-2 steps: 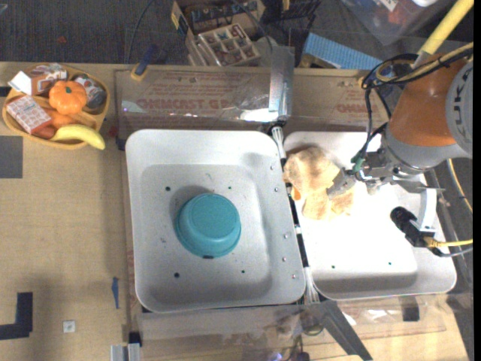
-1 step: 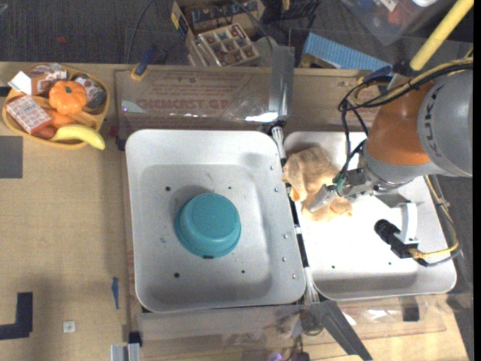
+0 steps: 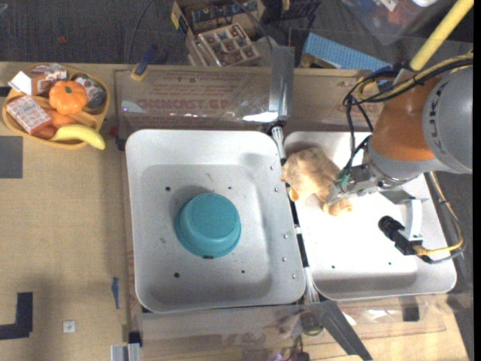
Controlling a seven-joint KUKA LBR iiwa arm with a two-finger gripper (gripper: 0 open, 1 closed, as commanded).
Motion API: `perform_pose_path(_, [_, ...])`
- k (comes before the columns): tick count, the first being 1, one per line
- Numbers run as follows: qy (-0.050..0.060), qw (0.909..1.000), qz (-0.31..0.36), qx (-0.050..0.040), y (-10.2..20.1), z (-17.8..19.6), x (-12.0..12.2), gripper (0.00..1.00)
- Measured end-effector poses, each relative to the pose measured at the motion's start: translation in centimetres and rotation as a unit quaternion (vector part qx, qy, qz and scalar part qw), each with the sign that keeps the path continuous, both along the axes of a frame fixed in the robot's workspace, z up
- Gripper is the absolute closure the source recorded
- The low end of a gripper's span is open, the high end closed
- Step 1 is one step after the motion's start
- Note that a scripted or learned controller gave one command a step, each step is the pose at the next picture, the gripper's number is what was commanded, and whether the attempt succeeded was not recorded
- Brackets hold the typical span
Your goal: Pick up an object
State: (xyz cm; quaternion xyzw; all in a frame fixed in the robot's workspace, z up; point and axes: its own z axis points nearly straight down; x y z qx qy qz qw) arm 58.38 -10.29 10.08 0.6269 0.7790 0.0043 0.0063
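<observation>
Two white bins (image 3: 143, 164) on a tan bench (image 3: 60, 232); tool (image 3: 347, 180) grip state seemingly unreadable.

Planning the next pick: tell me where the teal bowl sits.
The teal bowl lies upside down mid-floor in the left bin, apart from the tan plush toy in the right bin.

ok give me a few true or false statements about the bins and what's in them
1. The teal bowl sits in the left bin. True.
2. The bowl stands open side up. False: it lies upside down.
3. The plush toy lies in the right bin, near its left wall. True.
4. The tool hangs over the left bin. False: it is over the right bin, beside the toy.
5. The basket with the banana stands inside the right bin. False: it stands on the bench left of both bins.
</observation>
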Motion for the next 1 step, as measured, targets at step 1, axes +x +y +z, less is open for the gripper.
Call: perform_pose_path(1, [0.006,0.9890,0.148,-0.0018,7.57,8.59,7.37,1.00])
